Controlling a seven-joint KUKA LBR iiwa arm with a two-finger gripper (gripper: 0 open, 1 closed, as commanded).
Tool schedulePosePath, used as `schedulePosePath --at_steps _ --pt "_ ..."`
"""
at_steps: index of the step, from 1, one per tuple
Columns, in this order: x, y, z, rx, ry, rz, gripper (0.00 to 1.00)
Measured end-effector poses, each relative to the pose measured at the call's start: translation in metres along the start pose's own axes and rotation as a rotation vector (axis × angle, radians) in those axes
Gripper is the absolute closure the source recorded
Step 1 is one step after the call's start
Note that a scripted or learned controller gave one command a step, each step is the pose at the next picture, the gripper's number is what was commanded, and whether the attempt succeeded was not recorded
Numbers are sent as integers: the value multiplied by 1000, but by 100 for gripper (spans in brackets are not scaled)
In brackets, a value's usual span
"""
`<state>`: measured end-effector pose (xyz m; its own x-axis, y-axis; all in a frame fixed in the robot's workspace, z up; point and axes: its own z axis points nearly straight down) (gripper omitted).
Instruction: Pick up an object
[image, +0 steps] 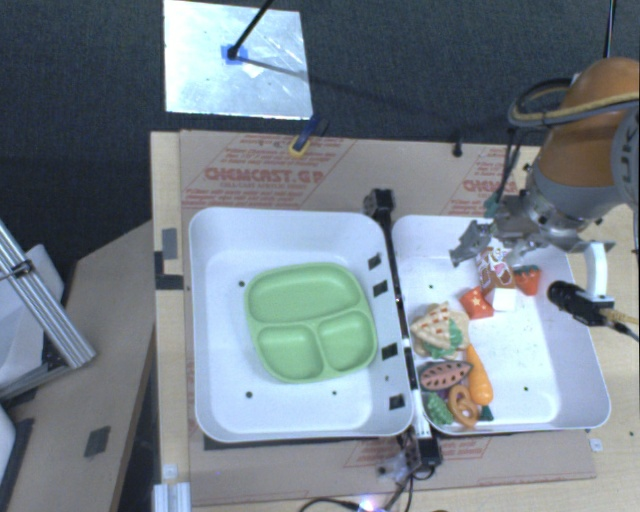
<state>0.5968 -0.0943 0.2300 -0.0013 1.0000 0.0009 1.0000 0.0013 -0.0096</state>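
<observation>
Grey and set low over the far part of the right bin (545, 385), the gripper (487, 252) is seen just above a small cluster of toy food. Whether it is parted or closed cannot be told from this slanted view, and nothing can be said to be held. Directly beneath it a small red-and-white piece (493, 272) is made out, possibly another toy, though it is too blurred to be named. Just beside that lie a white block (503, 297), a red wedge (477, 303) and an orange-red piece (527, 281), all close together. Further out, toward the divider between the bins, a toy pizza slice (440, 325) is found, and beyond it a brown sausage (445, 376), an orange carrot (481, 377) and a pretzel (462, 405). A green divided plate (300, 320) rests in the left bin (220, 260), well apart from all of this. The white block is judged the likeliest object: it would be expected to be light, stiff and unbreakable, probably smooth plastic and therefore somewhat slippery. It is best taken squarely across two opposite flat faces. The red wedge alongside may be nudged, and sloped or rounded pieces are more likely to be squeezed out.
</observation>
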Motion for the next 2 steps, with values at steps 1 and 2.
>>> schedulePosePath --at_steps 1,2 --pt "0 2 -6 -11 -1 -2 0" --pt "0 7 37 -8 -1 0 0"
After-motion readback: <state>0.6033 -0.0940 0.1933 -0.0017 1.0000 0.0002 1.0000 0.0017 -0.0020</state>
